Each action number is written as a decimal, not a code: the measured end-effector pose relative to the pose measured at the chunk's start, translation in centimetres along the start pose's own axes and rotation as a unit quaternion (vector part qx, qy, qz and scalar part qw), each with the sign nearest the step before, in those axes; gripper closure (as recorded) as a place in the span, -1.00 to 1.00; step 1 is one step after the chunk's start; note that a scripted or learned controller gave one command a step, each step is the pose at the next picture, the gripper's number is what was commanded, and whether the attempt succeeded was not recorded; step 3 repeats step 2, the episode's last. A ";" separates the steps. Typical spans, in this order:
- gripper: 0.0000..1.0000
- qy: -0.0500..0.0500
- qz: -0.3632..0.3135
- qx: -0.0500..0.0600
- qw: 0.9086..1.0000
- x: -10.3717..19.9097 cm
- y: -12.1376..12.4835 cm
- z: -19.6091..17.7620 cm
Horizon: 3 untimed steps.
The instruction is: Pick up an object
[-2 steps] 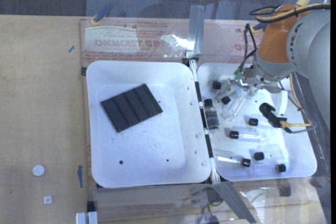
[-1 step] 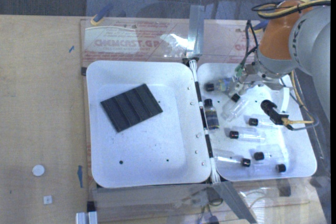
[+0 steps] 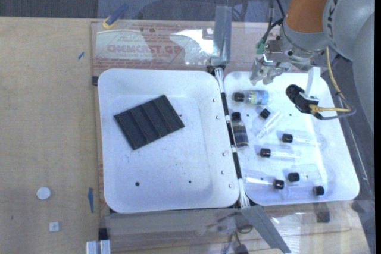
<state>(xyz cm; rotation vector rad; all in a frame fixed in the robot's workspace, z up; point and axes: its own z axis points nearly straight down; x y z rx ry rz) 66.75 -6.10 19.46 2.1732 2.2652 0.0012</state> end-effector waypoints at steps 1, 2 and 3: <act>1.00 -0.001 -0.002 -0.002 1.000 0.1 0.1 -1.1; -1.00 -0.001 -0.002 -0.002 1.000 0.2 0.1 -1.1; -1.00 -0.001 -0.002 -0.002 1.000 0.2 0.1 -1.1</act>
